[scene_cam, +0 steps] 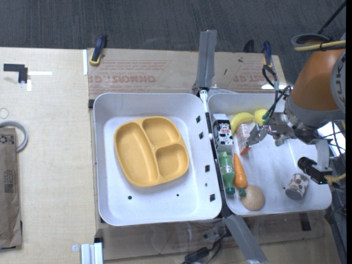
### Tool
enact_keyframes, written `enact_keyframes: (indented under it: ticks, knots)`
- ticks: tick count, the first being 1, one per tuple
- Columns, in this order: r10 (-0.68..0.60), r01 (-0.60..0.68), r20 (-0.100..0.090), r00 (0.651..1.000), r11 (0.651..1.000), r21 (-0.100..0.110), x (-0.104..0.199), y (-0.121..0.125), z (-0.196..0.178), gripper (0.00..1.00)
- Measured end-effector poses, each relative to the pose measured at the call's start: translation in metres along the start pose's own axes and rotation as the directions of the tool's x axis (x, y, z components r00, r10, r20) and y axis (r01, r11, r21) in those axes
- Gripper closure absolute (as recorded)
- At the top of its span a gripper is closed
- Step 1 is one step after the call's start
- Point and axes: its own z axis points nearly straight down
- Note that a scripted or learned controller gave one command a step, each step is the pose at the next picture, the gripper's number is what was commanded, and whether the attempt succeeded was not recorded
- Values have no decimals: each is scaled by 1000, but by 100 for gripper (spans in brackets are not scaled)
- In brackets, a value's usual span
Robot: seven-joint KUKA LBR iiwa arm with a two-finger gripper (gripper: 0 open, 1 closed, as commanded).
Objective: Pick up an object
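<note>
STEP: approach | hand [248,142] jaw state cannot be told (blurred) | TARGET: curved yellow plastic banana [240,120] | centre over it before lowering.

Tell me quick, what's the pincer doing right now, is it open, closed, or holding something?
Pincer: over the right bin, near the banana; open or closed cannot be told, and nothing is visibly held.

**A robotics lab test bench**

A pale plywood bench [44,147] stands on dark grey carpet [165,10]. Two white bins [104,164] sit on cardboard [148,70] held by blue clamps [99,48], and a grey-and-orange industrial arm [316,87] with loose cables [330,21] reaches in from the right.
</note>
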Motion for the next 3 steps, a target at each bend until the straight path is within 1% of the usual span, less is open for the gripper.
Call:
enact_keyframes:
  ticks: [1, 2, 3]
  knots:
    - [-201, 201, 12, 980, 980, -11, 13, -49, 69, 0]
    - [-201, 201, 6, 980, 980, -8, 16, -50, 62, 100]
    - [-113, 113, 2, 994, 994, -2, 67, 1, -27, 100]
